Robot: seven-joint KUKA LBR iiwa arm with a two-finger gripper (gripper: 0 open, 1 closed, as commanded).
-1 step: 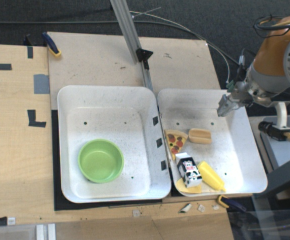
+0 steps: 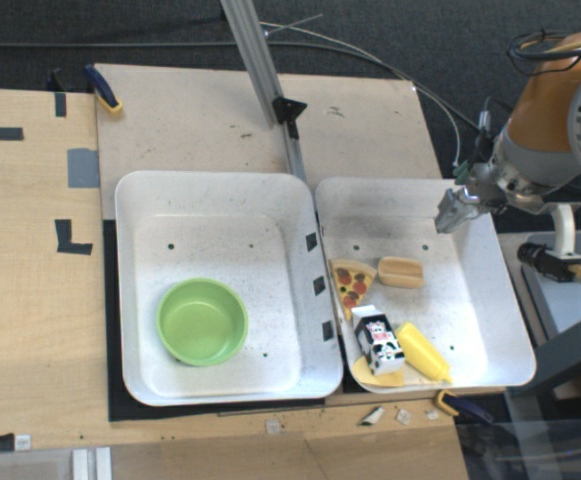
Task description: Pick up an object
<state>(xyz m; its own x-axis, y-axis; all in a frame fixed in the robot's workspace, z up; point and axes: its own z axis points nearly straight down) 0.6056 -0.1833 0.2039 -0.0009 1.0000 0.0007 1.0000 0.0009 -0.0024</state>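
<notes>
Over the right bin's (image 2: 490,298) far right rim hangs the gripper (image 2: 454,211), low but apart from every item; whether its claw stands wide or narrow can't be told at this angle, and nothing shows between its tips. Candidate objs all sit in that bin's near-left part: pizza slice toy (image 2: 351,283), bread roll (image 2: 401,272) just beside it, black-and-white carton (image 2: 378,338) touching the yellow corn-like piece (image 2: 424,354). Left bin (image 2: 140,268) holds a green bowl (image 2: 203,320). Step in hand, as judged: approach, pre-grasp; no pick made yet. Next move calls for travel toward the near-left w/ descent onto one item; the roll looks nearest and least crowded.
</notes>
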